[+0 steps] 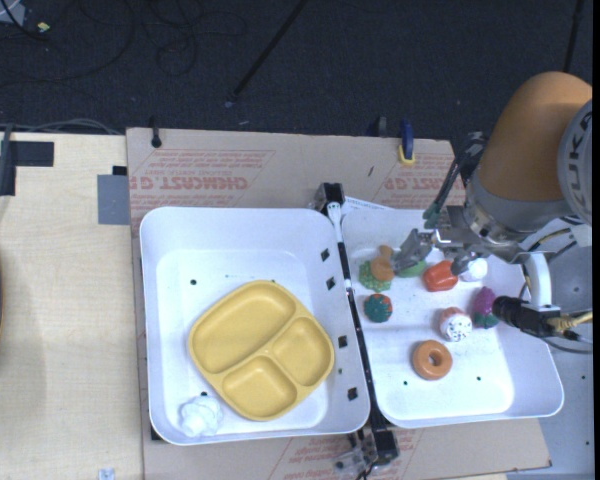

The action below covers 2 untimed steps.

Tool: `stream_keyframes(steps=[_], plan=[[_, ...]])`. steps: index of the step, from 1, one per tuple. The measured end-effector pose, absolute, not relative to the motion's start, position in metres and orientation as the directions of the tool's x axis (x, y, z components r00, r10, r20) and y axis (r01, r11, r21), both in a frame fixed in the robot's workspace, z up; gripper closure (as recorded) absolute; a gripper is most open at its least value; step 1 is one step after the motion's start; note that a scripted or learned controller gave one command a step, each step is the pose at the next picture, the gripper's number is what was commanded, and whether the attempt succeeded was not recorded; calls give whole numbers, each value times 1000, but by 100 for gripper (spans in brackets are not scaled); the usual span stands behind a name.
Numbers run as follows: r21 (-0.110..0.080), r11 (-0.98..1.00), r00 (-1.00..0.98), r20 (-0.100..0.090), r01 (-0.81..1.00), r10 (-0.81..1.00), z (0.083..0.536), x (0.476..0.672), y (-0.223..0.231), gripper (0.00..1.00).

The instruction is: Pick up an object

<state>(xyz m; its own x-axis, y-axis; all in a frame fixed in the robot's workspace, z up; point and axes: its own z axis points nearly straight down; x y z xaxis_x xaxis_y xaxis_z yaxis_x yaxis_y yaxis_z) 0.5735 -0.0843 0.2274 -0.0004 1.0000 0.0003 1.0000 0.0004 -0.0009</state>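
The likeliest thing to be picked is the red object, lying in the right bin near its far side, and it sits just beside and slightly below the tool, toward the arm's own side. The tool hangs low over that far part of the bin; its dark fingers seem to point down and to the view's left, but whether they are spread or closed I cannot tell, and nothing shows between them. The red object's long axis looks to run roughly across the view, though it is small and blurred. So the coming move, as I judge it, turns on a short shift toward the view's right and down. Close round about lie a tan and green piece, a green ball, a white spotted object, a purple piece and an orange ring. The left bin holds a yellow divided plate and a white lump. Both bins rest on the surface.
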Motion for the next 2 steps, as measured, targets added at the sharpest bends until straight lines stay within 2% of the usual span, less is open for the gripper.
stream_keyframes(steps=[1,2], plan=[[-2,-1,1,1,1000,1000,237,574,-85,100],[5,13,-13,5,1000,1000,318,541,38,100]])
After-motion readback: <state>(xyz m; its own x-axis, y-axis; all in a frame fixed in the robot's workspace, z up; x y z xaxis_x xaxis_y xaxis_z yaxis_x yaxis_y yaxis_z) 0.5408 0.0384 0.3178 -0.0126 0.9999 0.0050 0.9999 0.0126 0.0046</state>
